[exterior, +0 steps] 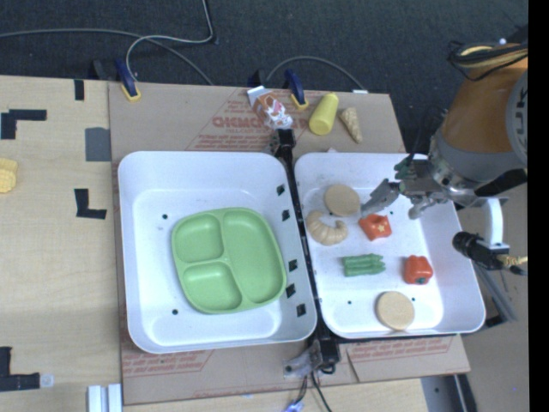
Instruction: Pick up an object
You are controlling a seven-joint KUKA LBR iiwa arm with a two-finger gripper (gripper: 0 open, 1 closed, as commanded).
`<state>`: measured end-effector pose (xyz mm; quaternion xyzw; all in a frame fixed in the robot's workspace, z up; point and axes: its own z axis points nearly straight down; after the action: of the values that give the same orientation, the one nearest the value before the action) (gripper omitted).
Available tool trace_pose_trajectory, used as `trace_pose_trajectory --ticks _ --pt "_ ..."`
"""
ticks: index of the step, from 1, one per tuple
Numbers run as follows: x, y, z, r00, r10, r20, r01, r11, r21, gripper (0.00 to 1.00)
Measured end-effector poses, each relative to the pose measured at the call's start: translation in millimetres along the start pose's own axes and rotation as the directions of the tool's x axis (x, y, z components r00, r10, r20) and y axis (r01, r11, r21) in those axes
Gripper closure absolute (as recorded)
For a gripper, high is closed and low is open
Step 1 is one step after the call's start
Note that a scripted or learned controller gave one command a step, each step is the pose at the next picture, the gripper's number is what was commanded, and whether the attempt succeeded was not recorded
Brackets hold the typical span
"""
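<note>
Nearest, a round cracker (395,310) lies at six o'clock of the right bin (463,316), while the spread, empty gripper (400,201) hovers beside an orange block (375,227), probably approaching; next, descend and close.

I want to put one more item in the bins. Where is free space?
Left bin: bare floor all around the green plate. Right bin: crowded in the middle, near the claw; free near its front left corner, beside the round cracker.
</note>
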<state>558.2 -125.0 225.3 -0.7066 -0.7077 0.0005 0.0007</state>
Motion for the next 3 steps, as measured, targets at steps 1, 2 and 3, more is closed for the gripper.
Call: trace_pose_trajectory --ticks 1,2,3 --pt "-5.1 26.5 122.0 1.000 0.000 0.005 0.000 1.000 -0.019 0.00" --pt "17.1 -70.2 135.8 1.000 0.004 0.005 -0.004 1.000 -0.015 0.00" --pt "0.9 -16.6 138.9 1.000 0.002 0.002 -0.002 1.000 -0.006 0.00"
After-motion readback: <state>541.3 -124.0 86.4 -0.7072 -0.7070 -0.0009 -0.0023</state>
